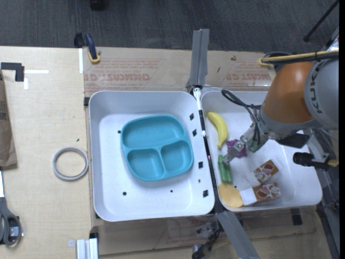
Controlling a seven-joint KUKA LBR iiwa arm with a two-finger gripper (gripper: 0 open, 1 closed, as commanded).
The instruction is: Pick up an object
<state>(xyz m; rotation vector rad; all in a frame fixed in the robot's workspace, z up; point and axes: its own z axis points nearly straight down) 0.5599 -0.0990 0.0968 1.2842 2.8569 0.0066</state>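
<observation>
My gripper (241,146) reaches down into the right bin (302,198) from the right, below the orange wrist band. Its tip is right at a small purple object (235,146) near the bin's middle left. A yellow banana (218,127) lies just up and left of the tip, along the bin's left wall. A green object (224,169) lies below the purple one. A yellow round piece (231,196) sits at the bin's front left corner. Two brown printed packets (266,171) (268,191) lie to the right of it.
The left bin (102,144) holds a blue divided plate (157,147). On the bench to the left lie a grey tape ring (70,163), scissors (8,226) and a brown bag (6,128). A grey post (200,55) stands between the bins at the back.
</observation>
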